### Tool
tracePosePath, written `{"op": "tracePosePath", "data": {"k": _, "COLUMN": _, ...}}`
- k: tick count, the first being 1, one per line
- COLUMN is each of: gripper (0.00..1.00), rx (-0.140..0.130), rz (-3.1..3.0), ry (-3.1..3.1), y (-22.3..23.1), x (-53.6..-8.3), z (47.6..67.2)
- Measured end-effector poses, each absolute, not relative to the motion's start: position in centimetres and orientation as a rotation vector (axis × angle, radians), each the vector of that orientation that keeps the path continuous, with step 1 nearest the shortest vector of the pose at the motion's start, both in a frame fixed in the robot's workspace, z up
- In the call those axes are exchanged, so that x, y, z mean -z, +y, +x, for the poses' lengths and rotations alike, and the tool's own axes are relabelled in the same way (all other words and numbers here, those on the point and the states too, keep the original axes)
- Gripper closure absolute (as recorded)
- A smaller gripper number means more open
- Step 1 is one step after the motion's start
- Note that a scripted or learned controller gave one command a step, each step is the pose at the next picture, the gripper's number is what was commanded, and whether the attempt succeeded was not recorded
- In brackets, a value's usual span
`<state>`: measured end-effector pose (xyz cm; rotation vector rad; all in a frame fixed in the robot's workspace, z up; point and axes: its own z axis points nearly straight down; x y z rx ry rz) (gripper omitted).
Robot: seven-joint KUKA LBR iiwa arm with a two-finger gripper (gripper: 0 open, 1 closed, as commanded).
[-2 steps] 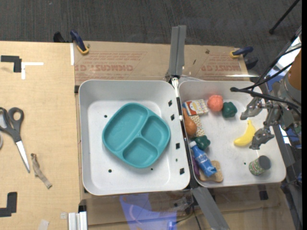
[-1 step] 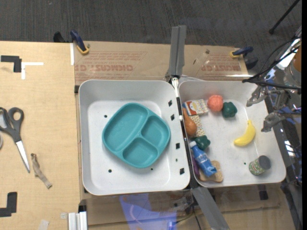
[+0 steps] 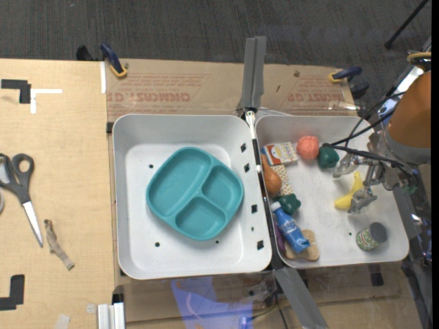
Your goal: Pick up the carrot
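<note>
White plastic forms both shallow bins on the bench. The left bin (image 3: 127, 204) holds a teal divided plate (image 3: 195, 192) with three compartments, lying slightly rotated near the bin's centre. The right bin (image 3: 329, 242) holds the loose items. Along its left wall, from top to bottom, lie a small carton (image 3: 280, 153), the carrot (image 3: 273, 180) as an orange rounded form touching the divider side, a dark green piece (image 3: 289, 203), a blue bottle (image 3: 291, 232) and a tan, cookie-like piece (image 3: 306, 249) at the lower edge. Near the top of the bin sit an orange-pink ball (image 3: 308, 147) and, just beside it, a dark green round item (image 3: 328, 157). A yellow banana-shaped item (image 3: 350, 196) lies toward the right, and a small can (image 3: 372, 236) rests near the lower right corner.

The gripper (image 3: 363, 196) hangs over the right part of the right bin, its metal fingers close to the yellow item and well apart from the carrot; whether the jaws are released or clenched cannot be told. Scissors (image 3: 20, 187) lie on the cardboard (image 3: 55, 136) at far left.
</note>
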<state>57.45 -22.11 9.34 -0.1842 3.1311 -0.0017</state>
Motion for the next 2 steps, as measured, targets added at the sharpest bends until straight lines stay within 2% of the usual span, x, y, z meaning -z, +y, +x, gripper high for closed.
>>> {"op": "tracePosePath", "data": {"k": 1, "gripper": 0.00, "rx": 0.002, "rz": 0.353, "ry": 3.115, "y": -22.1, "x": -9.3, "z": 62.8}}
{"op": "tracePosePath", "data": {"k": 2, "gripper": 0.00, "rx": 0.000, "rz": 0.702, "ry": 3.060, "y": -13.2, "x": -9.3, "z": 62.4}}
